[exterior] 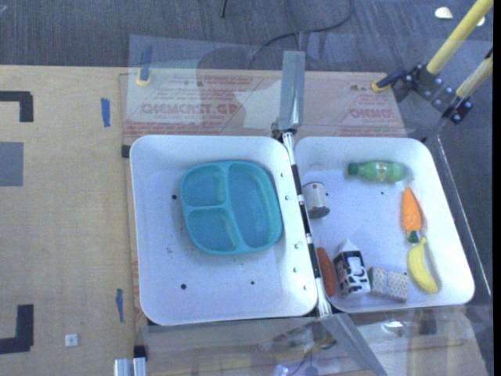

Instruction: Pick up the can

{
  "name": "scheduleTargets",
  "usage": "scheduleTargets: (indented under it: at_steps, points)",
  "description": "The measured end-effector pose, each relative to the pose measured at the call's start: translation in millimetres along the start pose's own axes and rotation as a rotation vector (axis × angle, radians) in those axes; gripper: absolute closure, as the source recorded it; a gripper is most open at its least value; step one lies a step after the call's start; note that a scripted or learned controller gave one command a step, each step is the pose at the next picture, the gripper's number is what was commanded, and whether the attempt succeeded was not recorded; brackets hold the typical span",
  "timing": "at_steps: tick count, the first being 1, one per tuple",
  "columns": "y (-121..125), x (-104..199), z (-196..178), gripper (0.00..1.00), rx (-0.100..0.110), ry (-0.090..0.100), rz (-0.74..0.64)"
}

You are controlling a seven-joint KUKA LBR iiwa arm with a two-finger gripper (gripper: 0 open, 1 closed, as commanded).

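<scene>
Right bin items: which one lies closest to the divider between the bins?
The hot dog, lying along the right bin's left wall, below the can.

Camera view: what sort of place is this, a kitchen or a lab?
Probably a robot lab bench: two white bins of toy food such as a banana, blue tape marks, and loose cables on carpet.

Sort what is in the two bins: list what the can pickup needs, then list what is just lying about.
Needed for the job:
- can, on its side by the right bin's left wall

Just lying about:
- green bottle
- carrot
- banana
- milk carton
- hot dog
- patterned sponge
- teal divided plate, in the left bin
</scene>
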State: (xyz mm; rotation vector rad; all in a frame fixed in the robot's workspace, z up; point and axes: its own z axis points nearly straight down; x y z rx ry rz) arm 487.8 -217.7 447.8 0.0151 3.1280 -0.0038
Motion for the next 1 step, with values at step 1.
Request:
scheduleTargets:
  at_steps: [1]
  points:
    - [-1.7,-2.0,-11.6,1.0,0.002,-0.009,0.005]
